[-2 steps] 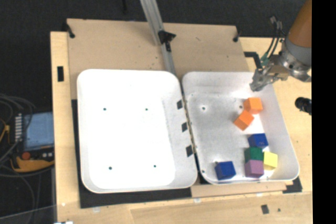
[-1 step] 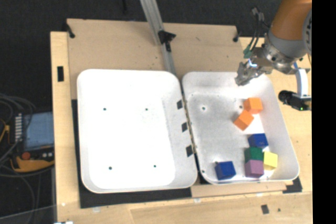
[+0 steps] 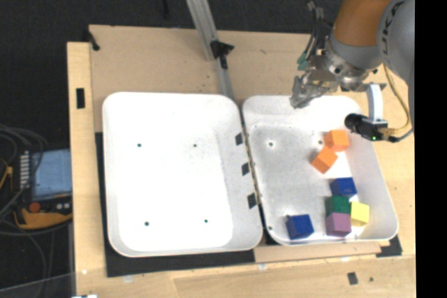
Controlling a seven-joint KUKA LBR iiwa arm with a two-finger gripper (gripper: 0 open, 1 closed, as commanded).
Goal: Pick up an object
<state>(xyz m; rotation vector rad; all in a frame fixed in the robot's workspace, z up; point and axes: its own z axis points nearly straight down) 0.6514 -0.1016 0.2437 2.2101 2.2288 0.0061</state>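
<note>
The right bin [image 3: 279, 171] holds several small blocks. Two orange blocks [image 3: 336, 139] [image 3: 323, 160] lie near its upper right. A blue block [image 3: 343, 187], a green block [image 3: 338, 205], a yellow block [image 3: 360, 212] and a purple block [image 3: 338, 223] cluster at the lower right. Another blue block [image 3: 299, 226] sits by the front wall. My gripper [image 3: 302, 95] hangs over the bin's back rim, up and left of the orange blocks, with nothing seen between its fingers.
The left bin [image 3: 171, 171] sits beside the right one. A metal post [image 3: 199, 3] slants up from between the bins at the back. Cables and a blue box [image 3: 49, 174] lie off the bench's left side.
</note>
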